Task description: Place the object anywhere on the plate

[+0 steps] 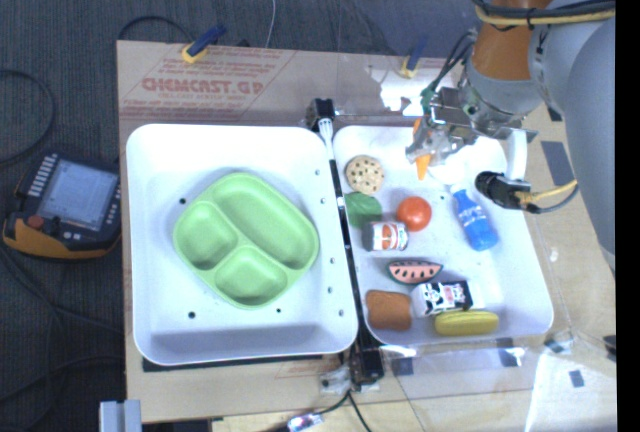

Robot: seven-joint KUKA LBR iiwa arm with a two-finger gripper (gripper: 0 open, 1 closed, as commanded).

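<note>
A light green plate (245, 235) with three compartments lies in the left bin (150, 320). My gripper (430, 148) hangs over the back of the right bin (535, 305), pointing down. A small orange carrot-like piece (423, 164) sticks out from between its fingertips, lifted a little above the bin floor. The gripper is shut on this piece, well to the right of the plate and across the divider between the bins.
In the right bin lie a cookie (364, 174), a green piece (362, 207), a tomato (414, 213), a small can (385, 236), a blue bottle (473, 218), a watermelon slice (414, 271), a brown loaf (389, 309), a cow-patterned carton (443, 297) and a yellow-green pickle (466, 322). A pendant (65, 205) rests left of the bench.
</note>
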